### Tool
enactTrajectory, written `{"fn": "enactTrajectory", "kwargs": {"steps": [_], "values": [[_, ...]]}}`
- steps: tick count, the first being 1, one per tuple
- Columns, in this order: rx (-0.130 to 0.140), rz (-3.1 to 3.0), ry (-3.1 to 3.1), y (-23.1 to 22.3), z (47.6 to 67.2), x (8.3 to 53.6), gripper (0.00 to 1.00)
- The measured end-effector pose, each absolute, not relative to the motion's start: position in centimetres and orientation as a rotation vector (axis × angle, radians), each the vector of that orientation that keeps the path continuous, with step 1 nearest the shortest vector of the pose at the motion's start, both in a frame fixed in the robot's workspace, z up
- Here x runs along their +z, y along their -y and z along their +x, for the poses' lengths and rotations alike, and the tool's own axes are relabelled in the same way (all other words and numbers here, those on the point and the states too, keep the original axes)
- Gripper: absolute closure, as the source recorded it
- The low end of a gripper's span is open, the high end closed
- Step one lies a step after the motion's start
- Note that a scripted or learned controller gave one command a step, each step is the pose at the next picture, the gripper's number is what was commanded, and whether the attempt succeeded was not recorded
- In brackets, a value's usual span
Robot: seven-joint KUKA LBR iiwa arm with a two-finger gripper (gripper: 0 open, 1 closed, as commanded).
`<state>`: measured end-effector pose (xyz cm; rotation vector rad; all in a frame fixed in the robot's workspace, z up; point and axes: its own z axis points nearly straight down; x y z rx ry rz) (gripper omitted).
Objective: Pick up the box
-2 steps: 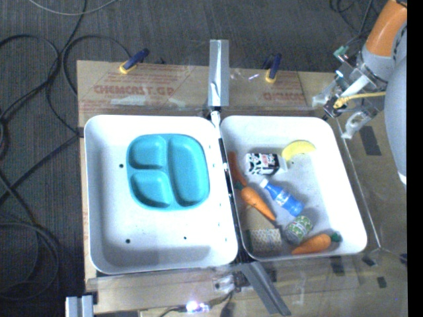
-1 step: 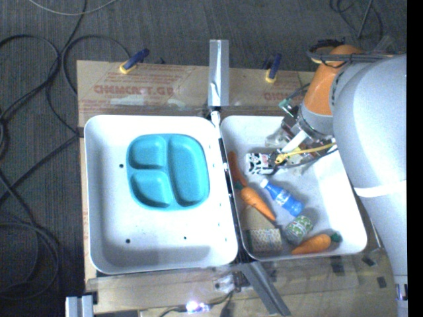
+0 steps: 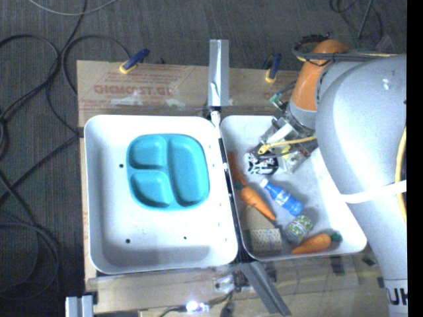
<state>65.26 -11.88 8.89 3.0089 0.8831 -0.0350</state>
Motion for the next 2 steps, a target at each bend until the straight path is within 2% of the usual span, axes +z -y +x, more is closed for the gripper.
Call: {"fn": "enactTrajectory", "kwargs": {"steps": [1,2], "values": [[0.004,3.104,-0.459,10.05,64.46,8.75,0.0],[0.001,3.101,-0.463,10.12,64.44,9.71,1.0]]}}
